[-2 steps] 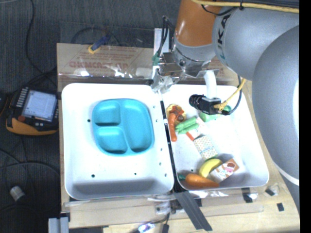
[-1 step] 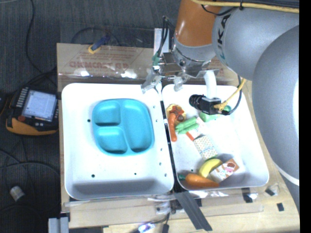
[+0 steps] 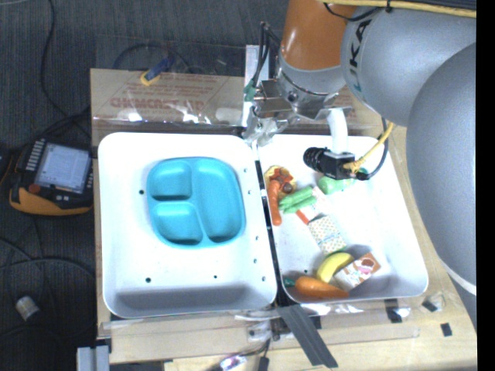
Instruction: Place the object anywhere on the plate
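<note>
A blue plate [image 3: 195, 201] with three compartments lies in the left white bin [image 3: 128, 284], with nothing on it. The right bin [image 3: 394, 222] holds several toy foods: a thin carrot [image 3: 274, 201], a green piece [image 3: 298, 200], a green block [image 3: 334, 184], a patterned packet [image 3: 326, 233], a banana [image 3: 333, 265], a small carton [image 3: 360, 269] and an orange piece [image 3: 319, 287]. My gripper [image 3: 261, 132] hangs at the far end of the ridge between the two bins, beyond the plate's far right corner. No object shows in it.
A black camera unit [image 3: 323, 159] with yellow cable juts from the wrist over the right bin's far part. Cardboard [image 3: 170, 91] lies behind the bins. A handheld device [image 3: 54, 172] sits on the floor to the left.
</note>
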Available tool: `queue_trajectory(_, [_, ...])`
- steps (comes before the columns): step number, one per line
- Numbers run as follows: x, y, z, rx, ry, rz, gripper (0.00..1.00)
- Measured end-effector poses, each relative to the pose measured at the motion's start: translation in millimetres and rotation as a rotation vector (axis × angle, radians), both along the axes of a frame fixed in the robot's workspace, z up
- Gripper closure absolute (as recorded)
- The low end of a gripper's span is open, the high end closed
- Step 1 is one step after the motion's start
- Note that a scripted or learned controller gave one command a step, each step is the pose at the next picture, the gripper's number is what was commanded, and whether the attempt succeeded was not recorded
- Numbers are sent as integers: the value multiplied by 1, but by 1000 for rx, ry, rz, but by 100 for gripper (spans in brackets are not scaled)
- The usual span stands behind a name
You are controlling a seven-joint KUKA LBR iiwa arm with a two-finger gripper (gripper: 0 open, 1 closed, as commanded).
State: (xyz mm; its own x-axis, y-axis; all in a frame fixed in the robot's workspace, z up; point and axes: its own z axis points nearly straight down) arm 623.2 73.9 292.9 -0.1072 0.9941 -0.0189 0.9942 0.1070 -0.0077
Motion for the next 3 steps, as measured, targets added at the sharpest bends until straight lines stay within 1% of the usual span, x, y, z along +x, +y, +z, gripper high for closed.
queue_trajectory(1, [0,0,0,-1,0,0,0])
queue_trajectory(2, [-5,111,-115,19,1,116,0])
queue_trajectory(3, [43,82,-84,17,0,557,0])
